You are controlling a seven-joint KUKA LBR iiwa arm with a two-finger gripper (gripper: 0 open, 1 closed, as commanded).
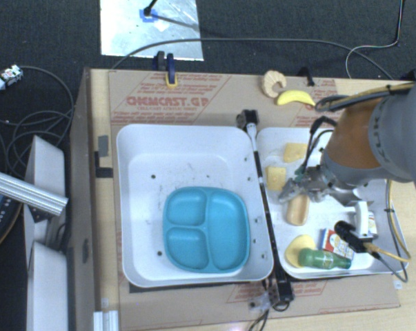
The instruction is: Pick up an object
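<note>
Seen from above, the tabletop (194, 95) carries two shallow white bins side by side. The left bin (145, 150) holds a blue divided plate (206, 229). The right bin (276, 140) holds the candidate objects: two pale yellow blocks (276, 178) at its upper left, a tan bread-like roll (297, 209) near the middle, a green bottle (325, 258) lying on its side along the lower edge, with a yellow piece (299, 244) just beside it and a small red and blue box (330, 239) close above it. The grey arm (394, 136) reaches in from the right; its tool (295, 186) hangs just above the roll. Whether the tool is open or closed cannot be told, and nothing is visibly held. A banana (295, 98) lies on the tabletop beyond the bins.
</note>
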